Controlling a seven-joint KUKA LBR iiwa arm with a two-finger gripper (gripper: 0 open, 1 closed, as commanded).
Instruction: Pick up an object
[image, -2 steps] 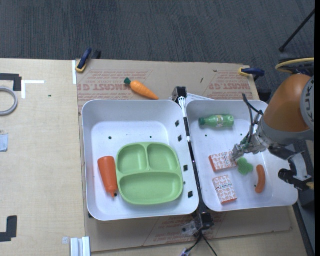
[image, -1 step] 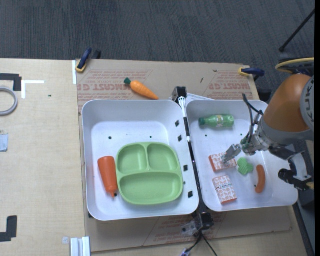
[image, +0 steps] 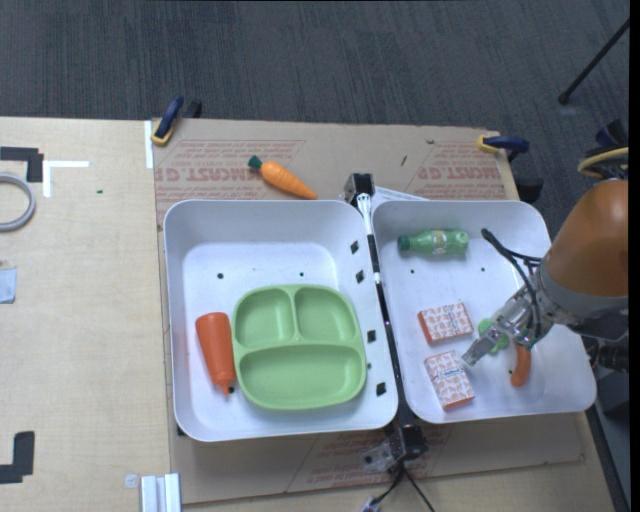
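Observation:
My gripper (image: 480, 346) hangs low in the right bin (image: 560, 400), near its front right. Its tip is just right of two red and white patterned boxes, one further back (image: 445, 322) and one nearer the front (image: 449, 380). A small orange stick-shaped item (image: 520, 366) lies just right of the gripper. A bit of green (image: 487, 326) shows beside the wrist; what it is cannot be made out. A green bottle (image: 433, 242) lies on its side at the back of this bin.
The left bin (image: 190, 240) holds a green divided plate (image: 299, 346) and an orange-red cylinder (image: 215, 350) along its left wall. A toy carrot (image: 283, 177) lies on the cardboard behind the bins. Clamps sit at the cardboard's back corners.

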